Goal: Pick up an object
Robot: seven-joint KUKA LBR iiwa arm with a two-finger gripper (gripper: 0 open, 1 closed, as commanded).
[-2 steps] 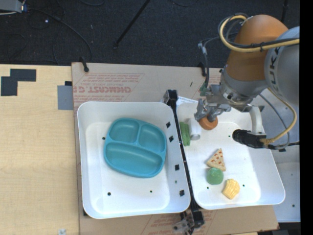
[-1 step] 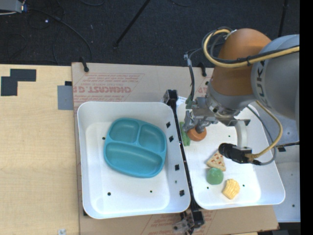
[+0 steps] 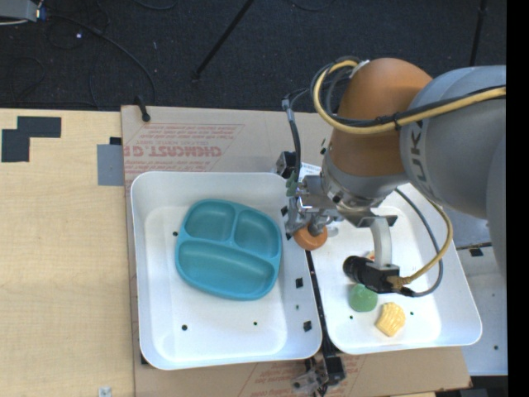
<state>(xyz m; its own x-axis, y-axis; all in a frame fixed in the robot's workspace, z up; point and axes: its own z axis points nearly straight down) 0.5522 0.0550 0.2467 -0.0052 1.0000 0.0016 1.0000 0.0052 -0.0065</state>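
Hand (image 3: 307,219) clenched on small round orange obj (image 3: 312,237); glossy teal divided plate (image 3: 228,249) in left bin (image 3: 157,321)

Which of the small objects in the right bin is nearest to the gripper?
The orange round object, just below the gripper at the bin's left edge; the green and yellow ones lie farther away.

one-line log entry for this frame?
arm: over right bin | gripper: above orange object near divider | grasp: cannot tell | right bin: green item, corn | left bin: teal tray
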